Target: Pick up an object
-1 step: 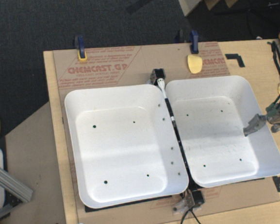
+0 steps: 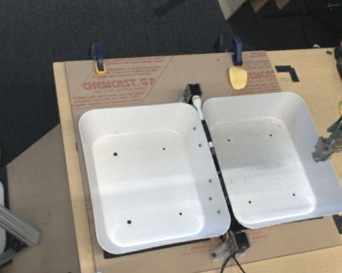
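Observation:
Two shallow white bins sit side by side on a cardboard-covered bench. The left bin (image 2: 98,187) shows a bare white floor with a few small dark dots. The right bin (image 2: 312,114) has a floor that is lightly scuffed and speckled. A small yellow piece (image 2: 238,77) lies on the cardboard just behind the right bin, under a blue clamp (image 2: 236,49).
A second blue clamp (image 2: 98,56) holds the board at the back left. A grey metal fitting with coloured wires (image 2: 325,147) sits at the right bin's right rim. A black cable runs along the seam between the bins (image 2: 211,153) to a connector at the front (image 2: 234,244).

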`<state>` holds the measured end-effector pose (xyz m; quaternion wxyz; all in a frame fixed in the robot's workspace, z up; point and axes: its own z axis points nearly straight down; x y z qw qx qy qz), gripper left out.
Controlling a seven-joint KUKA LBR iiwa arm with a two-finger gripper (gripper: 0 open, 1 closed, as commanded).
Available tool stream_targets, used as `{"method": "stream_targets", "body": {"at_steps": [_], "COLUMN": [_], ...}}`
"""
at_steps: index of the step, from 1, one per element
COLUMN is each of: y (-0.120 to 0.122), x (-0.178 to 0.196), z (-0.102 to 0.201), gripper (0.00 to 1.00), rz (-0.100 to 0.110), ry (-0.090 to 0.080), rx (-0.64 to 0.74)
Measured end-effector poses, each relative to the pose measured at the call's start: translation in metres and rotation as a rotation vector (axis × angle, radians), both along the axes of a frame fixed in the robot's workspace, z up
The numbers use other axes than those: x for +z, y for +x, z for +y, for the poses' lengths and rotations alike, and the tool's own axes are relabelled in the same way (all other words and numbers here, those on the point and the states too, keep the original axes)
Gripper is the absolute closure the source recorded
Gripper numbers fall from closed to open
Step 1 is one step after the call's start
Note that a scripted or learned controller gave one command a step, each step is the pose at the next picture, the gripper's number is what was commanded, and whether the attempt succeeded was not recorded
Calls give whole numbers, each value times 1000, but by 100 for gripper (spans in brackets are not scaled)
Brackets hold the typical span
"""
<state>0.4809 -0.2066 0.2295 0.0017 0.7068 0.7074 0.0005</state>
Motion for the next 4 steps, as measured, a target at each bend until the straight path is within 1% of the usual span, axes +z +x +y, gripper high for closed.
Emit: {"method": "stream_targets", "body": {"at_steps": [1,2,3,4], "y": [45,79,54,60], "x": [-28,70,106,50], "z": [43,-21,-18,47], "gripper": [100,100,100,100], "rz": [0,-10,-3,9], "ry": [1,-7,-2,6], "rx": [4,-3,-1,5]}}
